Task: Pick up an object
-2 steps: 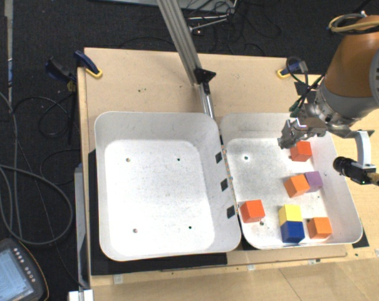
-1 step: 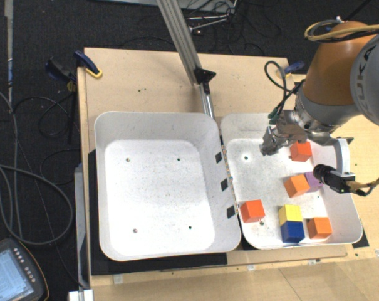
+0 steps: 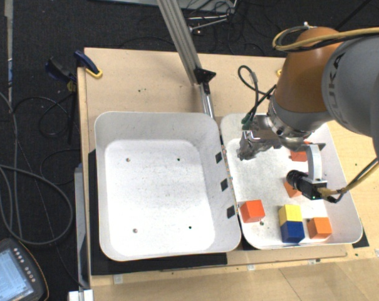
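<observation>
A large white left bin [image 3: 155, 180] fills the frame's centre-left. Right of it, the right bin [image 3: 264, 168] holds small blocks along its lower edge: an orange cube [image 3: 252, 210], then a yellow block [image 3: 290, 214] touching a blue block [image 3: 292, 231], then another orange block [image 3: 319, 227]. They look light, rigid and smooth-sided, best pinched across opposite flat faces. The gripper [image 3: 247, 149] hangs at centre-right over the bin's upper part, clear of the cubes; whether it is spread or pressed together cannot be told. The arm hides further orange pieces beneath it.
</observation>
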You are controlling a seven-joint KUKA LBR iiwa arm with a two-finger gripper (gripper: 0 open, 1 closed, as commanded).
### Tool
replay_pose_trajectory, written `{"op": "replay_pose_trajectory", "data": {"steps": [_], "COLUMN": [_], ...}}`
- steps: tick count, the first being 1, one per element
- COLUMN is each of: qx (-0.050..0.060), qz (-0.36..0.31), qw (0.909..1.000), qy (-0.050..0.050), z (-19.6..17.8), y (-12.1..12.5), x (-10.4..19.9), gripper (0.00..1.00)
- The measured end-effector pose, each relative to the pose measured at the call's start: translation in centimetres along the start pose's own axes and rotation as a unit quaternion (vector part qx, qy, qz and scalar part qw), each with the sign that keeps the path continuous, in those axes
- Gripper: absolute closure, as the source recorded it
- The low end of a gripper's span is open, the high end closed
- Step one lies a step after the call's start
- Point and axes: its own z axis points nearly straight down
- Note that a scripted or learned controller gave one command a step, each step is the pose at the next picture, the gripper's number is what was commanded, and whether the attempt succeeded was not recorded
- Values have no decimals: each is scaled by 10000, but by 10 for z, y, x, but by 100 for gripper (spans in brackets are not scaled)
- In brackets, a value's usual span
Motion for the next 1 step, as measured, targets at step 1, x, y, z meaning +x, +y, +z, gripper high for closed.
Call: {"op": "replay_pose_trajectory", "data": {"steps": [1], "qx": [-15], "qz": [-4], "qw": [10000], "qy": [1], "z": [-11], "y": [-7], "x": [53], "gripper": [100]}}
